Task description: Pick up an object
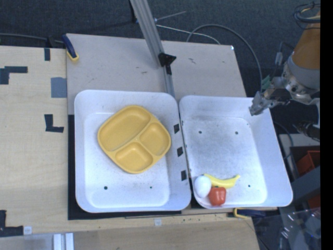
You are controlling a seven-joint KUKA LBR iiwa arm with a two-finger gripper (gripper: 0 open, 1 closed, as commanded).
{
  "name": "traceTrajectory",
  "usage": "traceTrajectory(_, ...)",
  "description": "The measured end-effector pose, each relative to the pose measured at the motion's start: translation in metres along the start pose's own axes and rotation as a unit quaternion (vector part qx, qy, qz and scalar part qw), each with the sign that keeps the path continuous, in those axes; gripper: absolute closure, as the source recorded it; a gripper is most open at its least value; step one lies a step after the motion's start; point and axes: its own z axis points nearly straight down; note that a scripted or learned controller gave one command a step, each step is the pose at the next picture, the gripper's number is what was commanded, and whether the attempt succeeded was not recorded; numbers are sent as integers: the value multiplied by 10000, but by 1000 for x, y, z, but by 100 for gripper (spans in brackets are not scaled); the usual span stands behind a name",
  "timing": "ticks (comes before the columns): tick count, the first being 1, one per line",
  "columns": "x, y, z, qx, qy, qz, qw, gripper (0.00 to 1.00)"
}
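Hovering pincer (258,107) over right bin (270,139) rim | aperture unclear | touching nothing

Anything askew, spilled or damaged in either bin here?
Nothing broken or spilled. The yellow divided plate sits rotated in the left bin. The white ball, banana and red pepper bunch at the right bin's near edge.

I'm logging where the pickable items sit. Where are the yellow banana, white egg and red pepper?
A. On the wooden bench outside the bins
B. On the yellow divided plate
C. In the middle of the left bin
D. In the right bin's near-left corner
D: the yellow banana-shaped toy, white egg-shaped ball and red pepper-shaped toy cluster in the near-left corner of the right shallow white bin.
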Motion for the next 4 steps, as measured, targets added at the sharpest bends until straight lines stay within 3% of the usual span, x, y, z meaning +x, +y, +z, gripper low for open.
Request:
traceTrajectory(3, 146, -24, -1, 26, 9, -21, 10000, 100)
traceTrajectory(4, 200, -45, 17, 39, 10, -23, 10000, 100)
